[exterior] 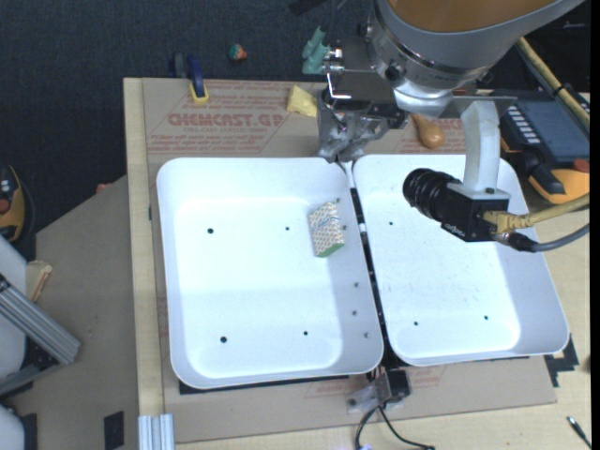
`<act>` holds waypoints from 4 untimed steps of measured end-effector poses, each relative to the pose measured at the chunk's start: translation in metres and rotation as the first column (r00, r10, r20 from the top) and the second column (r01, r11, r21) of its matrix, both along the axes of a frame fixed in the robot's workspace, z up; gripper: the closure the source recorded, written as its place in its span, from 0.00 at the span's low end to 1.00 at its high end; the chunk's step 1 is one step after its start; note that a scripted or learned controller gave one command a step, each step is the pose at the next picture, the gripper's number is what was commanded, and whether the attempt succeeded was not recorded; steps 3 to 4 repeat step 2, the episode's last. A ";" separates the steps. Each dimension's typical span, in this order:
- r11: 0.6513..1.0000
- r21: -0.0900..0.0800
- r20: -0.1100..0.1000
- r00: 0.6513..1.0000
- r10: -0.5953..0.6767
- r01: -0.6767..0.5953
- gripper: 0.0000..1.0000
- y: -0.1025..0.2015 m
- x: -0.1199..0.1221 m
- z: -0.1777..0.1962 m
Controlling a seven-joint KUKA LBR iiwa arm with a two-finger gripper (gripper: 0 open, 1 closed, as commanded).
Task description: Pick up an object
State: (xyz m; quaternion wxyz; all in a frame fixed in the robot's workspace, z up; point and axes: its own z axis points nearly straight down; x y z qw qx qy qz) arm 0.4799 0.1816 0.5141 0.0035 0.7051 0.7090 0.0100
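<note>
A small patterned packet (325,228), white with green and brown dots, lies in the left bin (234,336) near its right wall. My gripper (343,148) hangs over the far end of the ridge where the two bins meet, behind the packet and apart from it. I see nothing held at its tip. A black cylinder (439,198) on a white bracket juts from the arm over the right bin (487,336).
Behind the bins on the cardboard lie a yellow scrap (302,101), an orange piece (429,132) and a blue and yellow clamp (196,80). A cable (553,228) runs off to the right. Loose gear sits at the right edge.
</note>
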 end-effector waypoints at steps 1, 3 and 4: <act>1.000 -0.011 -0.010 1.000 -0.020 0.020 1.00 -0.131 0.000 0.024; 1.000 -0.011 -0.030 1.000 -0.006 0.006 1.00 -0.113 -0.001 -0.070; 1.000 -0.011 -0.030 1.000 -0.006 0.006 1.00 -0.113 -0.001 -0.070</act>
